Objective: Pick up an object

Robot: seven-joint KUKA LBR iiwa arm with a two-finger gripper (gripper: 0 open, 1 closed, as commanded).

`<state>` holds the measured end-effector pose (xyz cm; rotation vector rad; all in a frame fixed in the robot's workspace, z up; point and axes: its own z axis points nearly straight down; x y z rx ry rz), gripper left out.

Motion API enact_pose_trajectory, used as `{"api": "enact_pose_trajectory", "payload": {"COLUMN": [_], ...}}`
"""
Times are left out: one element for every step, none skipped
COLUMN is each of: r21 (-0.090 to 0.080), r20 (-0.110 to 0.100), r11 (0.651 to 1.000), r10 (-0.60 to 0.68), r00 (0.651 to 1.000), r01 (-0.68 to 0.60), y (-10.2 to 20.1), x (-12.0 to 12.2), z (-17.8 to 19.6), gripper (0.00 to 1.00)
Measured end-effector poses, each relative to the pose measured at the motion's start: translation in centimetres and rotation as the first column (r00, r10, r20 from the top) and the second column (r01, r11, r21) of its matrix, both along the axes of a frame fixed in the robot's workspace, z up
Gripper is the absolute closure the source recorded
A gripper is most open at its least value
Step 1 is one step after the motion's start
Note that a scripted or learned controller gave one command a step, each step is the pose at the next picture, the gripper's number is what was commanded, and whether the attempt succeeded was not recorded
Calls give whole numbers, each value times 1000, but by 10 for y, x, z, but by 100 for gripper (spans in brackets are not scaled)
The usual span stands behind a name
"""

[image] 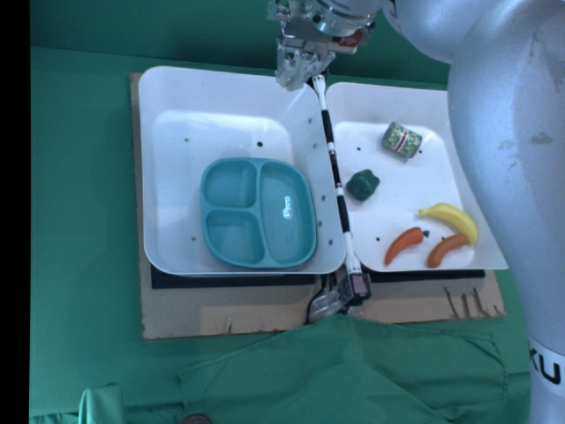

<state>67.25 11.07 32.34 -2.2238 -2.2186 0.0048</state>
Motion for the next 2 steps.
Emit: {"api": "enact_pose_trajectory", "payload": {"r21": [0, 1], "r20": [4, 3], "r11": [1000, 1000], "r10": [0, 1], "r00": [1000, 1000], "r01": [0, -1], "y": [-67, -24], "x": [12, 29], "z": [48, 27], "gripper": [100, 100]}}
